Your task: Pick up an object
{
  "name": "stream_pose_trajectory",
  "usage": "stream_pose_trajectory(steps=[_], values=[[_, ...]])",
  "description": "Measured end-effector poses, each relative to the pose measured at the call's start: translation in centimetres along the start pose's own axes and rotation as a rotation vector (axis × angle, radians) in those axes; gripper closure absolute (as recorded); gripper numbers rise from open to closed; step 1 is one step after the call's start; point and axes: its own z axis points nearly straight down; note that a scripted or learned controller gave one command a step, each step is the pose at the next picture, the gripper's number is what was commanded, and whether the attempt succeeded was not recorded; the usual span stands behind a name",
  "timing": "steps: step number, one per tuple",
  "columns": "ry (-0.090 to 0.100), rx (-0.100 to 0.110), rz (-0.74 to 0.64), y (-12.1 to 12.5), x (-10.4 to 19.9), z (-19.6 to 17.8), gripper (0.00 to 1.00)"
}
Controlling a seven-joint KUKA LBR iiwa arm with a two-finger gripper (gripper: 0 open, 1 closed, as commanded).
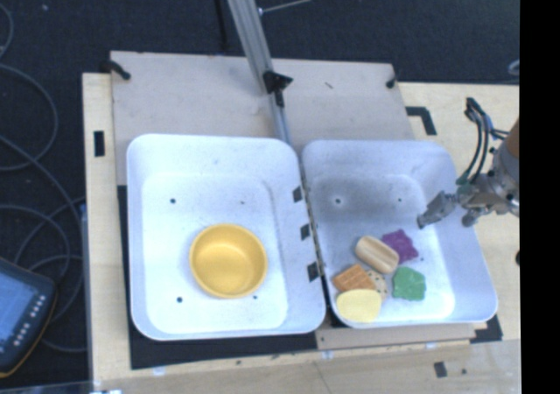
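The gripper (449,209) hangs over the right side of the right bin (350,165), its two fingers (432,211) spread apart with nothing between them. It sits above bare bin floor, just up and right of the cluster of objects.

That cluster lies in the near part of the right bin: a purple piece (401,244) farthest back, a tan bread roll (377,253) touching it on the left, a green piece (409,284) nearer, an orange waffle-like piece (354,278), and a pale yellow round piece (360,305) at the near rim.

The left bin (157,165) holds a yellow bowl (228,260), upright, near its centre. Both bins rest side by side on the tabletop (350,94).
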Motion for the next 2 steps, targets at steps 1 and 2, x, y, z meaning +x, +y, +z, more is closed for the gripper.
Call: stream_pose_trajectory(steps=[1, 2], values=[[0.0, 0.0, 0.0, 0.0, 0.0, 0.0, 0.0], [-0.001, 0.007, 0.004, -0.5, 0.1, 6.2, 0.0]])
